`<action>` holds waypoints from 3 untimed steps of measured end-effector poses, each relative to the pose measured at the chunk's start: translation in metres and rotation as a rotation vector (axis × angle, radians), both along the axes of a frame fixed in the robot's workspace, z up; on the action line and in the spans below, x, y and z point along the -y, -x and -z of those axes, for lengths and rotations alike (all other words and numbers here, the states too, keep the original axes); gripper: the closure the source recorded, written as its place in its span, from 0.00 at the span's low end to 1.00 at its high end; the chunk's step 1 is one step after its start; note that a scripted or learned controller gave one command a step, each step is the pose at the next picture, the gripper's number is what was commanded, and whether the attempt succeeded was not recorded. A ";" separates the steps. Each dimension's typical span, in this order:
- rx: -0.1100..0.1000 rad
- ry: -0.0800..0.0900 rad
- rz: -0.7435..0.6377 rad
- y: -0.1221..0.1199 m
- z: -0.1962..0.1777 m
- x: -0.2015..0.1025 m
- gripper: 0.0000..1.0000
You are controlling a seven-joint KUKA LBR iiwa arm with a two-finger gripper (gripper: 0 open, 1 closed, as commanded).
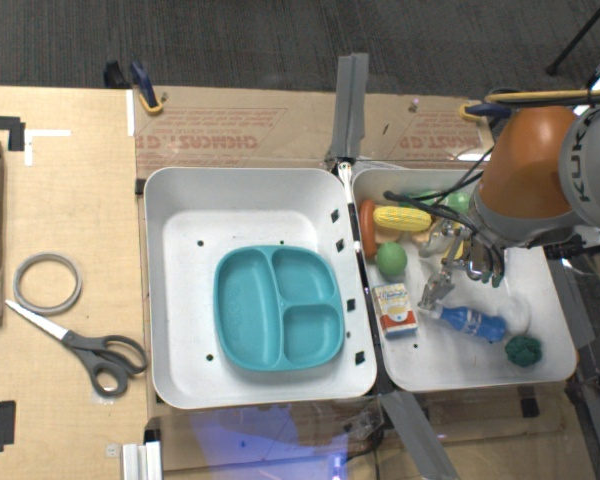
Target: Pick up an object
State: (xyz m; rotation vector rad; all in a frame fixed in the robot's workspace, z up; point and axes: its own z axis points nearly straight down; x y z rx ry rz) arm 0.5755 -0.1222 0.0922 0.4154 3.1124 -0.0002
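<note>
So, blue bottle [472,323] lying flat in right bin [550,363], long axis running left to right, slightly downhill rightward. Gripper [442,286] hovering just above its left end, can't tell about the opening, nothing visibly held.

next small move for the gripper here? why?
Probably a short straight descent, then close. The gripper hangs low in the right bin, nothing visibly between its fingers, right by the cap end of the lying blue bottle. The small carton to its left and the green ball sit slightly apart, so a drop looks unobstructed.
</note>
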 end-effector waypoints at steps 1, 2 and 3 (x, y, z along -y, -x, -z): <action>0.000 0.000 0.080 -0.050 0.000 0.015 0.00; 0.006 0.002 0.078 -0.052 -0.011 0.014 1.00; 0.000 0.000 0.343 -0.037 0.000 -0.022 1.00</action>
